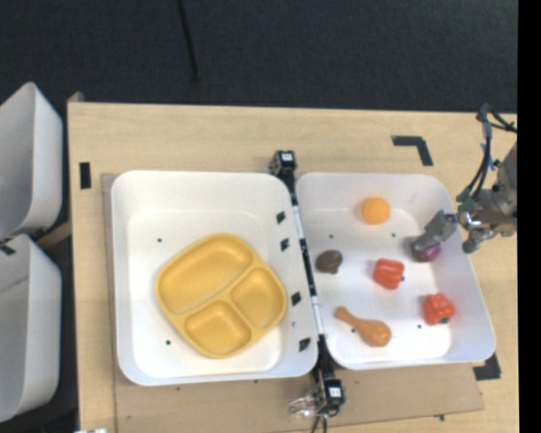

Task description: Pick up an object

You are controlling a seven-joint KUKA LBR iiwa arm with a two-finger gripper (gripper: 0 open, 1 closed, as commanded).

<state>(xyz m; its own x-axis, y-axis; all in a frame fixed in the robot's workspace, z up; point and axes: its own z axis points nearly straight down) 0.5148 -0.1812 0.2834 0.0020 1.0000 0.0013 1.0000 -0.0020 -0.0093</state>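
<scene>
Grey metal hand (433, 238), its grip state unclear, touches a purple lump (427, 252) in the smooth right bin (464, 332).

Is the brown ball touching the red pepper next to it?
Apart. The camera view shows bare white bin floor between the brown ball and the red pepper.

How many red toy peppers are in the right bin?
2. One red pepper sits mid-bin, the other red pepper near the lower right corner. The gripper might hide something.

Smooth yellow plastic tray (220, 294); matt wooden bench (207, 138).
</scene>
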